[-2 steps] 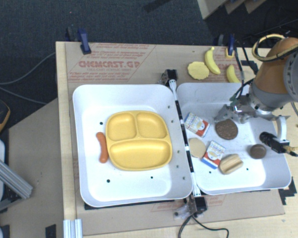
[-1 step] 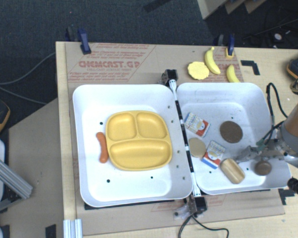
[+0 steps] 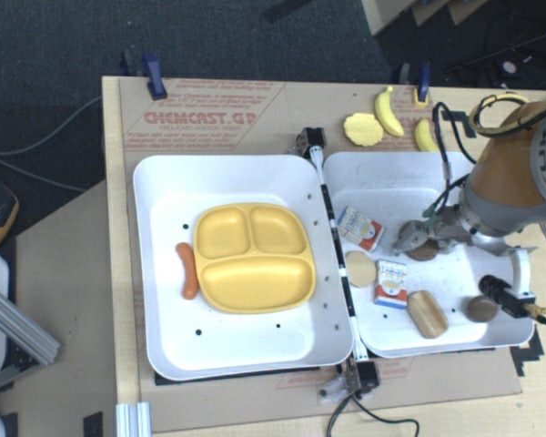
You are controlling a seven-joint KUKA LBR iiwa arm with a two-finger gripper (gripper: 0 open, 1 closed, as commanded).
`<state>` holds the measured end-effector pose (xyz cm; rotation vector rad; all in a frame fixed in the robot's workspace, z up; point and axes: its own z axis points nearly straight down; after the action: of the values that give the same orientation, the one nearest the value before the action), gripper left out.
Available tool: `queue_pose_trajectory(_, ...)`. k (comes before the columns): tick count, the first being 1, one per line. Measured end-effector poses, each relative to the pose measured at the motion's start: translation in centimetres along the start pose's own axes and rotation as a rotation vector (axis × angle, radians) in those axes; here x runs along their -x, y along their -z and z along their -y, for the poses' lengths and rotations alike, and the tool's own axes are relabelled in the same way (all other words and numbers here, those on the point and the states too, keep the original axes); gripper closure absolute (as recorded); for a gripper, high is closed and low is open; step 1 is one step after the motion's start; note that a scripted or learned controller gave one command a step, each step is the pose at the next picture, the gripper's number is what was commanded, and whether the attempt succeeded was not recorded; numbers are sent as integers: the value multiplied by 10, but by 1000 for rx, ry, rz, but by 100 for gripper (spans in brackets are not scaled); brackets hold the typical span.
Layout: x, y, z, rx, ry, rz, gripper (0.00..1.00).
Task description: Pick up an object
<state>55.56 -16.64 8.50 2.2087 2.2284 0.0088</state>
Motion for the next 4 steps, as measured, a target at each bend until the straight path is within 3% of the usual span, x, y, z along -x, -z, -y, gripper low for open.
queue_pose_trajectory(1,5,10,4,-3,-8,3,100)
queue_pose_trajectory(2,5,9,4,-4,-9,2,0)
queue_pose_trajectory(3,-12,-1,-64,0,-4,3,0)
queue_pose_trajectory(4,32,0,-105,-1,-9,5,0)
